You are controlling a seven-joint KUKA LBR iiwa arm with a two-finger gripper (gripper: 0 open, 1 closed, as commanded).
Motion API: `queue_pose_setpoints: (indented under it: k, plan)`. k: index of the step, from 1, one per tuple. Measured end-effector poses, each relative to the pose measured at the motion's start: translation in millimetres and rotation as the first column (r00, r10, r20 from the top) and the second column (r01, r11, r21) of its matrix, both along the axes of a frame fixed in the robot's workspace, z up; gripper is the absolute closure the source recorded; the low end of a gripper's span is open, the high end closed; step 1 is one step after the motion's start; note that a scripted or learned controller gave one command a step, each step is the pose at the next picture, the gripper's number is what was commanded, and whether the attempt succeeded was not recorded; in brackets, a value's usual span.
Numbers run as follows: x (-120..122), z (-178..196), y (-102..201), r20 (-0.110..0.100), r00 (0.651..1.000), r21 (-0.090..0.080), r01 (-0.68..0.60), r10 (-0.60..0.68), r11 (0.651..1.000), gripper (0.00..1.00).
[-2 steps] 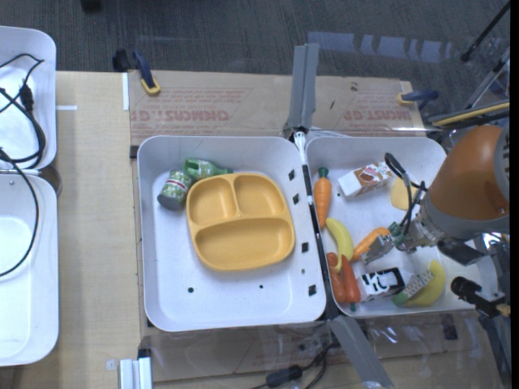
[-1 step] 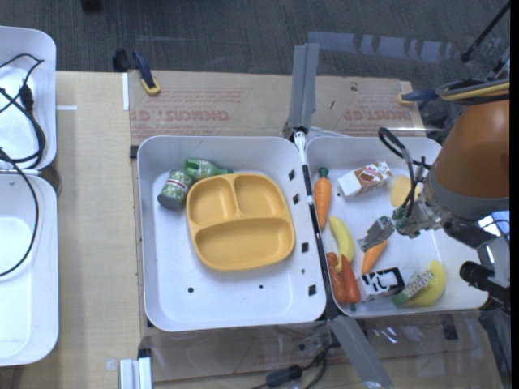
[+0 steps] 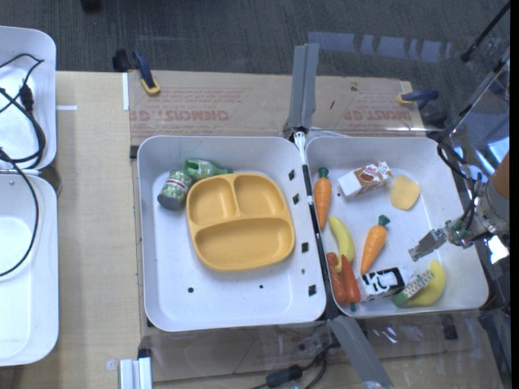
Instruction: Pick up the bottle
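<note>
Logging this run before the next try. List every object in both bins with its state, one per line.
bottle: lying on its side, left bin, touching tray
yellow tray: flat, nothing in its compartments
carton: lying flat
two carrots: lying loose
end effector: above right bin

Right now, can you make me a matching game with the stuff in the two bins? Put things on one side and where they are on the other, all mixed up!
Things:
1. bottle
2. tray
3. cheese
4. bananas

Places:
A. right bin, near its far right corner
B. left bin, far left, touching the tray
C. right bin, near the divider, between carrots
D. middle of the left bin

Pairs: 1-B, 2-D, 3-A, 4-C
</note>
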State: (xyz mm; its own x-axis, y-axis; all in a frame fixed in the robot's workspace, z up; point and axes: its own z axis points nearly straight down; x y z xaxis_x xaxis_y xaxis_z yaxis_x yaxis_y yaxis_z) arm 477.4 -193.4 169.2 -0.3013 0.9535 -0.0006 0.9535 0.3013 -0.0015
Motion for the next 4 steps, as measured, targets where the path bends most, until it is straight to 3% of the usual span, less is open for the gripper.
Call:
queue_pose_setpoints:
  k: [1, 2, 3, 4]
  plan:
    - [8, -78, -25, 0.001, 0.997, 0.006, -0.078, 0.078, 0.997, 0.00]
    - [8, -69, -26, 0.002, 0.997, 0.003, -0.074, 0.074, 0.997, 1.00]
    - [82, 92, -29, 0.003, 0.999, -0.001, 0.036, -0.036, 0.999, 1.00]
    - [106, 129, 1, 0.002, 0.971, -0.001, 0.240, -0.240, 0.971, 1.00]
